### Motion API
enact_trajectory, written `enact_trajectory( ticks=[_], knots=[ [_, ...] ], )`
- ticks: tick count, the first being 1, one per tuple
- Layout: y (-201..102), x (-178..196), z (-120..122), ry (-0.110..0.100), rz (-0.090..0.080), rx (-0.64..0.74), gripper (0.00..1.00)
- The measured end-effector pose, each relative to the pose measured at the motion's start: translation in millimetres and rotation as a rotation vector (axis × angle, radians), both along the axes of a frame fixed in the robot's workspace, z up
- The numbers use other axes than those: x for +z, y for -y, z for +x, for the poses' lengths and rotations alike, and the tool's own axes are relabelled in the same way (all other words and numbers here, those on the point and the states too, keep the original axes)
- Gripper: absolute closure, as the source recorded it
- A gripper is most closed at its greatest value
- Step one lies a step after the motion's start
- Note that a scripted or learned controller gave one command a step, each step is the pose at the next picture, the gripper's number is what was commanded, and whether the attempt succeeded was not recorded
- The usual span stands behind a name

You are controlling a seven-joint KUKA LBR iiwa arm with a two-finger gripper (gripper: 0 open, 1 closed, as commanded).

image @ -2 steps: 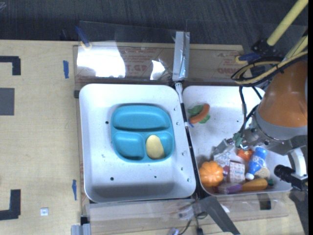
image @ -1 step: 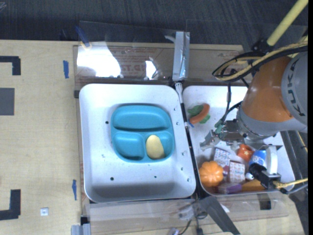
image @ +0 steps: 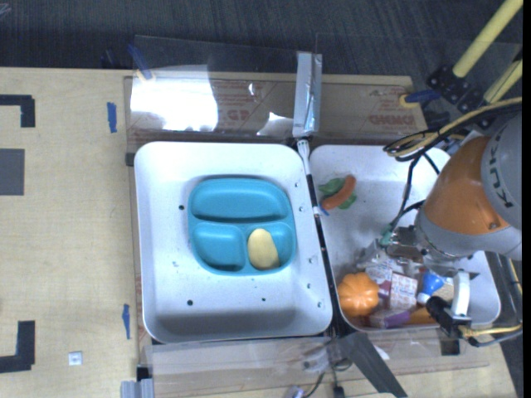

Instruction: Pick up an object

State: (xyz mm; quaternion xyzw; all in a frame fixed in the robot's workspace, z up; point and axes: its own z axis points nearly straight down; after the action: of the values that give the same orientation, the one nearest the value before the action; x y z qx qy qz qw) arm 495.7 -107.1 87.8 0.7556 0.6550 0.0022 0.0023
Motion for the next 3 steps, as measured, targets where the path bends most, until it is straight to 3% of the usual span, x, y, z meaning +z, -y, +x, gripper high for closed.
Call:
enact_trajectory(
  ticks=[1,2,3],
  knots=[
    [-4,-1,47,-0.001,0.000,-0.173,0.00],
    [-16,0,-15,-0.002,0.003,-0.193,0.00],
    [6,-1,25,0.000,0.001,-0.217,0.00]
  ],
)
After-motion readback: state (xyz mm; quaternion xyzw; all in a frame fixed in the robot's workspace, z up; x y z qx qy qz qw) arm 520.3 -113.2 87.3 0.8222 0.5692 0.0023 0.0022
